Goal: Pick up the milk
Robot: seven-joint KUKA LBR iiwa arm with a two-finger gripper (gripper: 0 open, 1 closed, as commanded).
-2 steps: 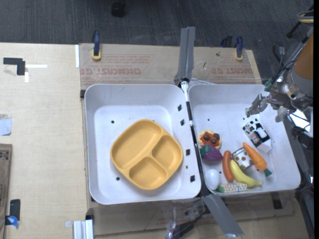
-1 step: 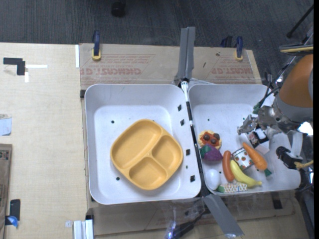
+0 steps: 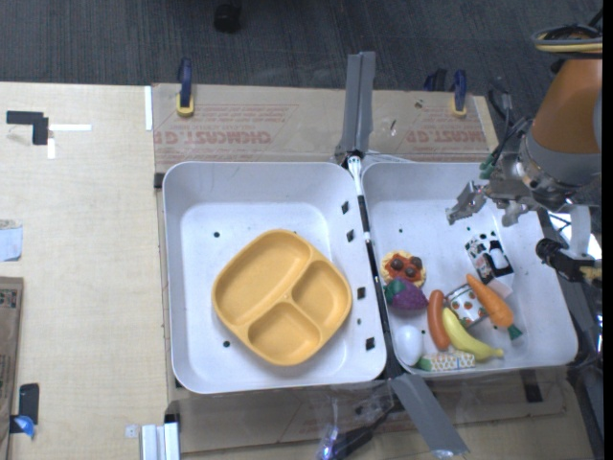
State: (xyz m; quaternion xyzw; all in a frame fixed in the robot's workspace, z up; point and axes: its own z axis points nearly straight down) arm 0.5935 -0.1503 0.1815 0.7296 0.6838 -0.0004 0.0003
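Note:
The milk [image 3: 486, 257] is a small white carton with black patches. It lies in the right bin [image 3: 421, 199] near the bin's right side, just above a carrot [image 3: 491, 302]. My gripper [image 3: 488, 209] hangs over the right bin a little beyond the milk, toward the back wall. Its two fingers are spread apart with nothing between them. The gripper is open and is not touching the carton.
The left bin [image 3: 192, 257] holds a yellow divided plate [image 3: 281, 298]. Crowded at the right bin's front are a purple grape bunch [image 3: 407, 297], a hot dog [image 3: 438, 319], a banana [image 3: 469, 338], a white egg [image 3: 408, 341] and a small patterned can [image 3: 464, 305].

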